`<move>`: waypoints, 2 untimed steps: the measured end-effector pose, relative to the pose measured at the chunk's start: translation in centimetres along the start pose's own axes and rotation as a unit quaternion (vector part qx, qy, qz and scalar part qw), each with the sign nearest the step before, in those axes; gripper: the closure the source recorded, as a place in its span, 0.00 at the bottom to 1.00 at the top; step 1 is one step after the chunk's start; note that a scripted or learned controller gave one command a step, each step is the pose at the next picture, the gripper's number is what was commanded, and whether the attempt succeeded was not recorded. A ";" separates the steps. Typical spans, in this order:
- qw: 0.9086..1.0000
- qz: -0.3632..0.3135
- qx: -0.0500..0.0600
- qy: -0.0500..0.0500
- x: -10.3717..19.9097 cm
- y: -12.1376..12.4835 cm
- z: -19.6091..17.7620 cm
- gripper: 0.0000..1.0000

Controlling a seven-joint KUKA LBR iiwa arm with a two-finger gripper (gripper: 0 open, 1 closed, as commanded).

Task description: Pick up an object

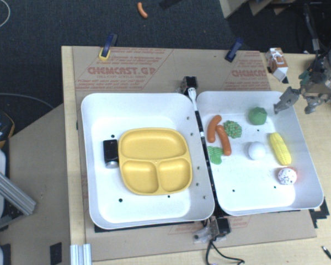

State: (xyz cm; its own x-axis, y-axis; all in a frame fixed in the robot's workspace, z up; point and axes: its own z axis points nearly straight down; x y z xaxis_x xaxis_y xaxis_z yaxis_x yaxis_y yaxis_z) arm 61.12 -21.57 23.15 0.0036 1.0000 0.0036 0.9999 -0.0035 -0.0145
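Note:
The right bin (pixel 248 200) holds several toy foods. A green ball (pixel 257 115) lies near its far edge, with a broccoli floret (pixel 232 129) and two orange sausages (pixel 213 127) (pixel 225 141) to its left. A green leafy piece (pixel 215 154), a white ball (pixel 256 150), a yellow corn cob (pixel 279 148) and a speckled white ball (pixel 287 176) lie nearer the front. My gripper (pixel 298 101) hangs over the bin's far right corner, open, with nothing between its fingers. It is to the right of the green ball and apart from it.
The left bin (pixel 96 115) holds a yellow three-compartment plate (pixel 153 160) and a small black block (pixel 110 152) beside it. Clamps sit on the board's far edge (pixel 106 47) (pixel 233 50). A small box (pixel 276 63) stands behind the right bin.

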 end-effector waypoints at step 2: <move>1.000 -0.002 -0.004 -0.001 -0.2 0.6 5.4 0.00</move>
State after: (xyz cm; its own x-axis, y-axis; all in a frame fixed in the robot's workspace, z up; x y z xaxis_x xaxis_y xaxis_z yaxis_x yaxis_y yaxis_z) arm 61.64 -21.74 17.74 -0.0004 1.0000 0.0016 1.0000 0.0005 -0.0060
